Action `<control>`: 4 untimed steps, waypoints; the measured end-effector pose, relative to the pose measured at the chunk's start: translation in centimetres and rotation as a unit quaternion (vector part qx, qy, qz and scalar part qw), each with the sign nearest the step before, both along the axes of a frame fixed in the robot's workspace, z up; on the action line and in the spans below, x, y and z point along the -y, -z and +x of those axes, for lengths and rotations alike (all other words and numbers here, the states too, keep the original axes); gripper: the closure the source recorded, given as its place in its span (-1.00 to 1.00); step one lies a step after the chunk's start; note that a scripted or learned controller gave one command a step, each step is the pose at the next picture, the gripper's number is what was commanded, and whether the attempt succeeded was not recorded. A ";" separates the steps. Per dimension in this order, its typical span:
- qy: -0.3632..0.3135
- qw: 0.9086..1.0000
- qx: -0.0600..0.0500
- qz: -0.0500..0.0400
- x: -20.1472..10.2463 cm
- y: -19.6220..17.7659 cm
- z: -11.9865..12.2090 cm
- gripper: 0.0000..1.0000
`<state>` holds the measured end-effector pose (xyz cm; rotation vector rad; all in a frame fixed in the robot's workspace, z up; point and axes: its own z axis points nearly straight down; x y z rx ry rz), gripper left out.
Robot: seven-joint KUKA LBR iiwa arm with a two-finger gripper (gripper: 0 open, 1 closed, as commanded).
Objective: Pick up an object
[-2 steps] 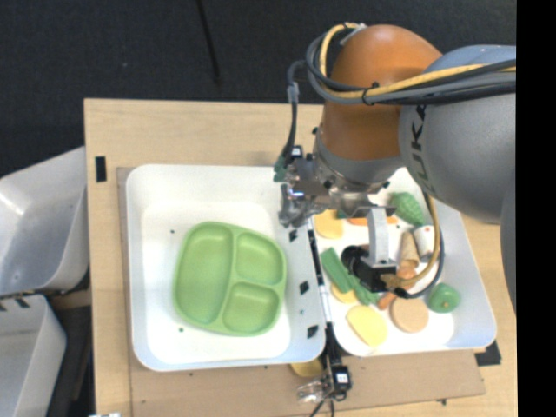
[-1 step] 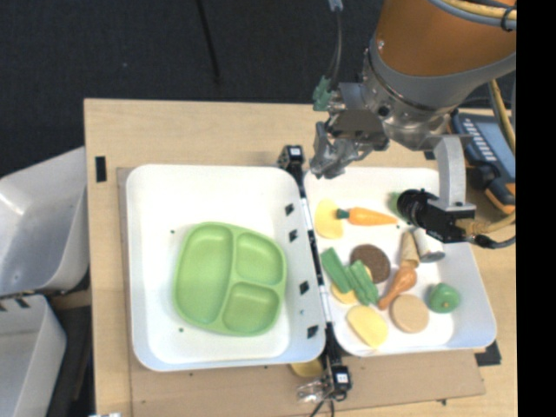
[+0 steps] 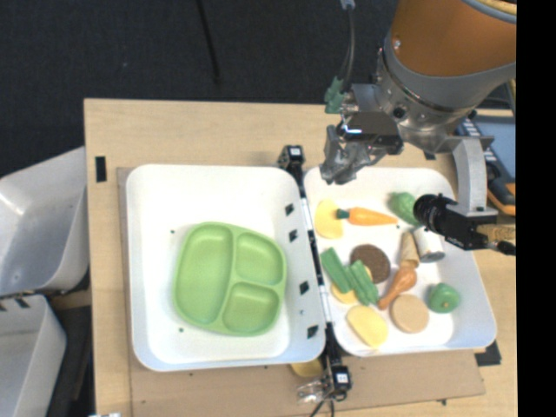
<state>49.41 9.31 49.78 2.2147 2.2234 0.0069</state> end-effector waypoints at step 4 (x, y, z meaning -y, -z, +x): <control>-0.006 1.000 -0.002 0.002 -6.7 23.0 5.1 1.00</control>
